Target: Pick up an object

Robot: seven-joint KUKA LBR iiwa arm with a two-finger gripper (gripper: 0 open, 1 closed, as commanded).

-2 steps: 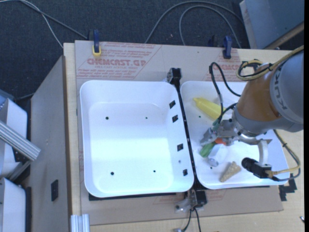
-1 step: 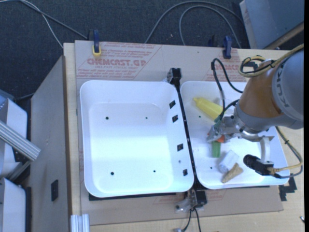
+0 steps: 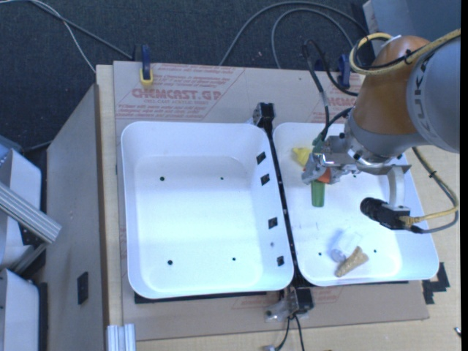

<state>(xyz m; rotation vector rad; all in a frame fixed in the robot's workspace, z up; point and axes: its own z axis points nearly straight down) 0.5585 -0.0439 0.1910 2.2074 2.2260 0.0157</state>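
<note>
My gripper (image 3: 320, 174) hangs over the upper left part of the right bin (image 3: 417, 254), under the grey wrist and the orange band. A green cylinder (image 3: 318, 194) stands or hangs directly beneath it, its top meeting the gripper's lower end; I cannot tell whether it is held. A yellow object (image 3: 300, 154) lies just up and left of the gripper. Near the bin's front lie a clear whitish object (image 3: 344, 243) and a tan cone (image 3: 351, 262).
The left bin (image 3: 139, 196) lies beside the right one, with a black divider strip (image 3: 276, 196) between them. A black part with a yellow cable (image 3: 384, 212) hangs right of the green cylinder. Cables loop behind the bins.
</note>
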